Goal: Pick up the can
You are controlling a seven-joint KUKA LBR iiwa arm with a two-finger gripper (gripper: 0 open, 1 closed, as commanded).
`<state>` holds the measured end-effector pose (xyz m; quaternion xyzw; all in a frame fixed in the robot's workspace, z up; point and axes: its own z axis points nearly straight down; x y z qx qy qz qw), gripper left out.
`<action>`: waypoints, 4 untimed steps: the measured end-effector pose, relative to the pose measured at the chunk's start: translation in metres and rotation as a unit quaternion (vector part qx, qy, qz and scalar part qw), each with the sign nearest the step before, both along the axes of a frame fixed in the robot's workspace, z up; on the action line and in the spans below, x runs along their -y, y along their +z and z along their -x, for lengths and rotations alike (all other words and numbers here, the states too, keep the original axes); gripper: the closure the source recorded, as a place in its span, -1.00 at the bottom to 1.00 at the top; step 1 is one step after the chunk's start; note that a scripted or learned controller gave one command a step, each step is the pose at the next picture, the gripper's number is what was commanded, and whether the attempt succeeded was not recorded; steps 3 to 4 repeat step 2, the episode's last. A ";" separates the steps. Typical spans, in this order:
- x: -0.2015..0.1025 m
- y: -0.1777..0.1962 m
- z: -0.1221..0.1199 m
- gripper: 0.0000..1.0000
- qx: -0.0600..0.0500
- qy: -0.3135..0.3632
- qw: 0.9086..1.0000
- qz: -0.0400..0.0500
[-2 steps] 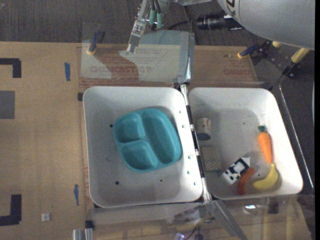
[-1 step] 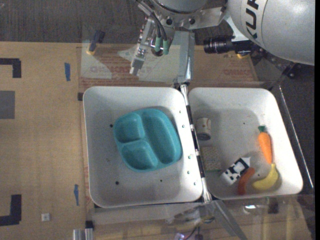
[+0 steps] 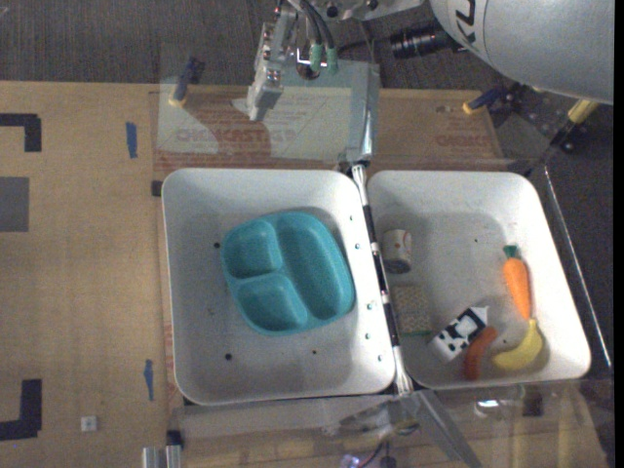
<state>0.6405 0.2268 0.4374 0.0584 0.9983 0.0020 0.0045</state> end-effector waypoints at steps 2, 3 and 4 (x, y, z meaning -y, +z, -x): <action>0.016 0.000 -0.014 1.00 0.000 -0.102 0.995 -0.001; 0.016 0.000 -0.014 1.00 0.000 -0.102 0.995 -0.001; 0.016 0.000 -0.014 1.00 0.000 -0.102 0.995 -0.001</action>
